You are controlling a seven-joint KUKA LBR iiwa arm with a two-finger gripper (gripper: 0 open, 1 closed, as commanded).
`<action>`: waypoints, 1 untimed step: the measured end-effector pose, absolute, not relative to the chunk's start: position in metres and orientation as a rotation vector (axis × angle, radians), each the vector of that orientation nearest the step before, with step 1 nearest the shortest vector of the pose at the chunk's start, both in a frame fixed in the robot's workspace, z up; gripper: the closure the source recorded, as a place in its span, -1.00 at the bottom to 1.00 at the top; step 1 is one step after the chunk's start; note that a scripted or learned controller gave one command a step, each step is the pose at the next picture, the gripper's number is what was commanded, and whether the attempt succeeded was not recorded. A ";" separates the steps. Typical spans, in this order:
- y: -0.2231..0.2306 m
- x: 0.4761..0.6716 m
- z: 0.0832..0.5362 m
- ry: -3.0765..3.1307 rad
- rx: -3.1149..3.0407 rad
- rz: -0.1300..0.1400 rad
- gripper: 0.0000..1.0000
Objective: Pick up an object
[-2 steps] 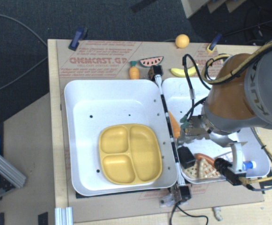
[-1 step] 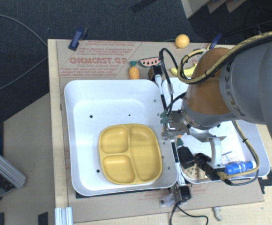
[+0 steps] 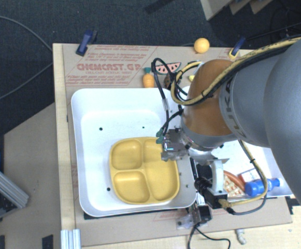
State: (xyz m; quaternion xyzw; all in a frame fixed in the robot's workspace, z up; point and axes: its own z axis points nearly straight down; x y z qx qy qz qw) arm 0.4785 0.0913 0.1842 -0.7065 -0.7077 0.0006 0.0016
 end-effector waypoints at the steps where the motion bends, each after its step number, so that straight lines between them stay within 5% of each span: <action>1: 0.064 0.479 0.207 -2.222 -2.223 0.001 1.00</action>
